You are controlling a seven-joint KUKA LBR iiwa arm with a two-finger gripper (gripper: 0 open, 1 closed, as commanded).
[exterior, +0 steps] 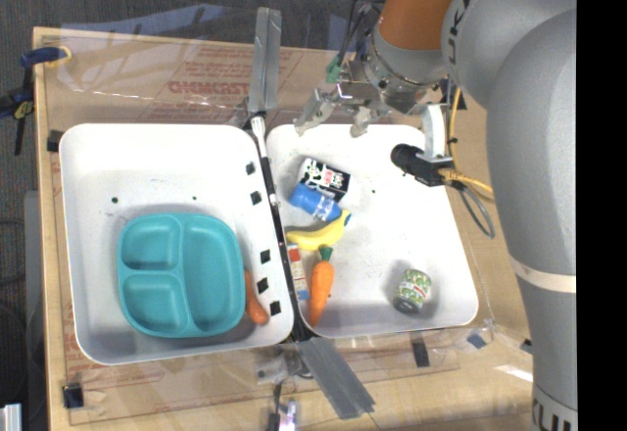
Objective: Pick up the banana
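The camera looks down at a slant on two white bins set side by side on a bench covered with clear plastic sheeting. The left bin (88,253) holds a teal tray (181,272) with three compartments, lying flat toward the near side, and an orange carrot-like piece (255,307) sits just beside the tray's right edge, against the wall between the bins. In the right bin (446,233) the banana (318,234) lies near the left wall, about halfway along it, yellow and curved, with its length running roughly across the bin. A blue-and-white carton (320,192), with a black-and-white patch on its far end, lies tilted just behind the banana and touches or overlaps it. A carrot (320,285) with a green top lies just in front of the banana, its green end touching the banana's near side. A small can (413,289) with a green and white label rests well apart from these, toward the bin's near right corner. The arm (509,57) comes in from the right, grey with an orange band above the wrist, and the gripper (334,117) hangs over the far edge of the right bin, well apart from the banana. Its fingers (310,116) are spread, with nothing between them. A black cable fitting (416,163) hangs beside the wrist over the bin's far right part. A blue clamp (34,57) sits at the bench's far left corner.
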